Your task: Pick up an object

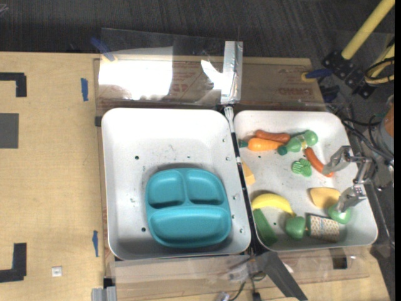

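Clearly, we found the claw [348, 179] at the right edge of the right bin [285, 121], its two metal fingers [339, 158] spread well apart, one toward the back and one toward the front, with nothing caught between them. The arm came in from the right, and we saw little more of it than the wrist.

The task named no particular thing, so we judged by nearness. Closest lay a yellow wedge-shaped piece [323, 197] just left of the front finger, and a small green piece [341, 216] almost beneath that finger's tip; we could not tell whether the tip touched it. An orange chilli-like piece [315, 160] lay just left of the rear finger, its long axis running from back-left to front-right.

Farther left were a banana [271, 202], a carrot [263, 145] and several other green toys, all well apart from the claw. The left bin [125, 137] carried a teal divided plate [187, 207], too far off to matter.

We judged the coming move to turn on the yellow wedge: it sat slightly left of the open gap, so a small shift leftward before descending seemed needed.
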`<state>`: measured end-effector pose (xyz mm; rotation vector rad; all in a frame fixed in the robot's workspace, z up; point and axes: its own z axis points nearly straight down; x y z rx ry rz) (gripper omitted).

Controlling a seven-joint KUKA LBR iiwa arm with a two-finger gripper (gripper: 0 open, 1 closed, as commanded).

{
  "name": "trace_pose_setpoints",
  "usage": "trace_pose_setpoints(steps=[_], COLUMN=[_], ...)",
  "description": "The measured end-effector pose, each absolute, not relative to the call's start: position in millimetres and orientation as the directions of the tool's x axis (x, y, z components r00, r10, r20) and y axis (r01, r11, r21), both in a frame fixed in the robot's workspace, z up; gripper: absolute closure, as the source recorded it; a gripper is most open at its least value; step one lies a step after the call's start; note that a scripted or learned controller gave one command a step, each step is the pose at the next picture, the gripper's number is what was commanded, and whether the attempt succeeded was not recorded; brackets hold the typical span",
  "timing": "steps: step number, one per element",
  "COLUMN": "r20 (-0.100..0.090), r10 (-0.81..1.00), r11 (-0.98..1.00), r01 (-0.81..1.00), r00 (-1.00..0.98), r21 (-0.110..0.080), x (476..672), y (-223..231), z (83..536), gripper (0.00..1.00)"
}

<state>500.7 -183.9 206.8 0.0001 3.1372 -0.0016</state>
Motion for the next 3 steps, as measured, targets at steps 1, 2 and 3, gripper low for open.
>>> trace_pose_setpoints(steps=[1, 2, 3], r20=[-0.016, -0.019, -0.034], r10=[-0.066, -0.028, -0.03], r11=[0.998, 1.0, 1.0], r01=[-0.066, -0.028, -0.03], r00=[-0.998, -0.999, -0.999], r21=[-0.007, -0.005, -0.009], x=[572.5, 566.9, 571.8], y=[-224.5, -190.2, -189.3], z=[94.9, 93.4, 107.3], gripper=[0.0, 0.0, 1.0])
